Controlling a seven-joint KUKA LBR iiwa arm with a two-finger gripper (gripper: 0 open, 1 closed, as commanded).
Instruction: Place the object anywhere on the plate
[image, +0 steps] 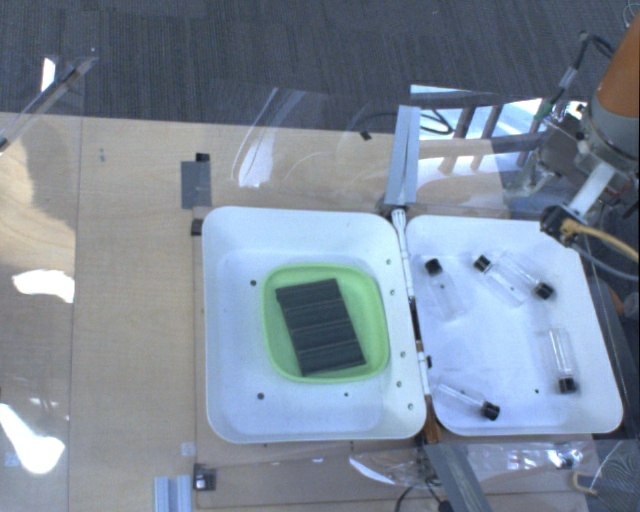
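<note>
Pale wood counter (110, 300) across the lower view, glossy with window-like glare at left. Dark grey ribbed carpet floor (250, 45) beyond the far edge. Clear sheet (290, 120) curling up near the far edge, catching light. Grey metal upright (404, 150) between the bins, small grey bracket (196, 182) to its left. Loose cables (600, 250) at right.

Two white bins side by side on a wooden desk

The left bin (225, 400) and right bin (600, 400) touch along a central hinge-like seam; a grey metal bracket (404, 155) stands upright behind that seam, a small grey block (196, 182) lies on the desk (120, 300) near the left bin's back corner, and dark carpet (250, 45) lies beyond
</note>
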